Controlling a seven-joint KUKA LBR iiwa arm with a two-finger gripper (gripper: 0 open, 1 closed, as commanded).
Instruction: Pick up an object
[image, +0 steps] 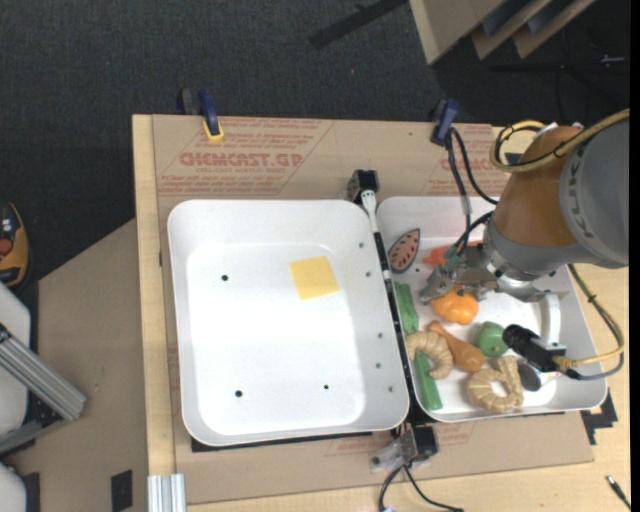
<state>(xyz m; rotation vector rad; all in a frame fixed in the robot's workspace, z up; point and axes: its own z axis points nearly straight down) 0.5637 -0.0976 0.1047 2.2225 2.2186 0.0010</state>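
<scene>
Reaching in from the right edge of the frame, the grey arm (600, 190) with its orange band (535, 205) hangs over the right bin (440, 215). It ends in the tool (450, 287), low among the things in that bin's upper left part. Whether the tool is released or clenched cannot be told from this slanted view, and nothing can be seen grasped in it. An orange round piece (458, 307) lies just below the tool in the frame, close enough that touch or gap cannot be told.

A small red-orange piece (436, 257) sits just above the tool, and a brown leaf-shaped piece (405, 250) lies to its upper left, near the bin's left wall. A green strip (408, 312) runs along that wall toward the lower edge. A tan croissant shape (428, 345) rests below the orange round piece, with a brown-orange carrot shape (463, 352) beside it and a green round piece (490, 338) to the right of that. A tan pretzel shape (497, 386) lies in the lower right of this bin.

The left bin (190, 235) holds one flat yellow square (314, 277), in its upper middle, well apart from the tool. Both bins stand on a brown board tabletop (250, 160), with two blue clamps (208, 108) on its upper edge.
</scene>
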